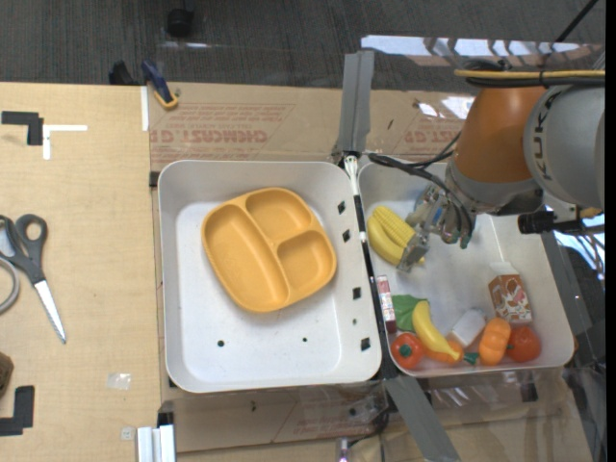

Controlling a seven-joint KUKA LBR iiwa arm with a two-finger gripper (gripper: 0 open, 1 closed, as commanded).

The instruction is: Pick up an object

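Gripper (421, 248) sits low in the right bin (551, 258), fingertips at the right edge of a yellow corn cob (387, 234). One finger appears to touch the cob's near-right end; whether the cob lies between the fingers cannot be told from this angle, nor whether the fingers are spread or closed. Arm (525, 147) comes in from the far right, orange band above the wrist, cable looping over the bin's far rim.

Corn cob lies against the left wall of the right bin, close to the divider between bins. Judged the likely target, since the tool is angled down at it. Wall beside it leaves little room on the left; approach from the right looks forced by that.

Other items crowd the near end of the same bin: banana (435, 334), green piece (408, 311), red tomato (407, 352), orange pepper (494, 341), small carton (510, 297), white block (469, 326). Middle of the bin floor is bare, giving room to lift and withdraw rightward.

Left bin (183, 287) holds a yellow divided plate (268, 248), well apart from the gripper. Scissors (37, 268) lie on the bench at far left.
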